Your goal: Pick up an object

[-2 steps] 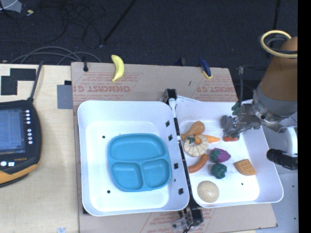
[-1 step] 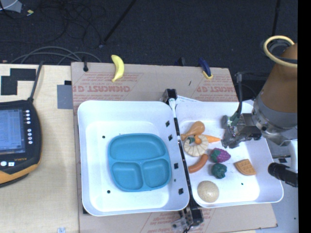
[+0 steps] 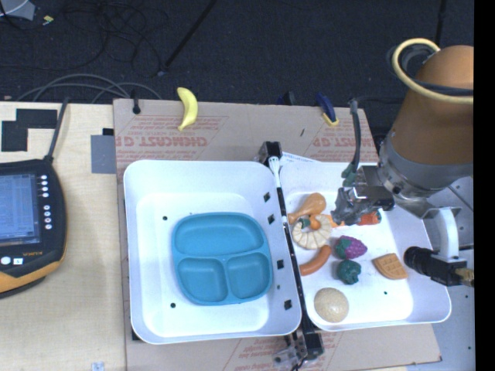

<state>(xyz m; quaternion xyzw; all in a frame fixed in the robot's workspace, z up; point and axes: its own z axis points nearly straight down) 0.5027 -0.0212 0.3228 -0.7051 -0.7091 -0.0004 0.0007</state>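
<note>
The camera view shows us two white bins side by side in the lower middle of the frame. The left bin [image 3: 147, 207] holds a blue divided tray [image 3: 220, 255] lying flat at its centre. The right bin [image 3: 421, 304] holds the toy food. The grey arm [image 3: 433, 141] with its orange band comes in from the upper right, and its gripper [image 3: 352, 211] hangs low over the upper part of the right bin; we cannot tell its state, because the dark parts blur together. Just left of it we see an orange carrot-like piece [image 3: 311, 205] and a round slice [image 3: 309, 236]. Below lie a sausage [image 3: 315, 260], a purple piece [image 3: 351, 246], a green piece [image 3: 347, 271], a brown cracker [image 3: 389, 266] and a beige ball [image 3: 332, 304]. A yellow banana [image 3: 186, 107] lies on the board above the left bin.
</note>
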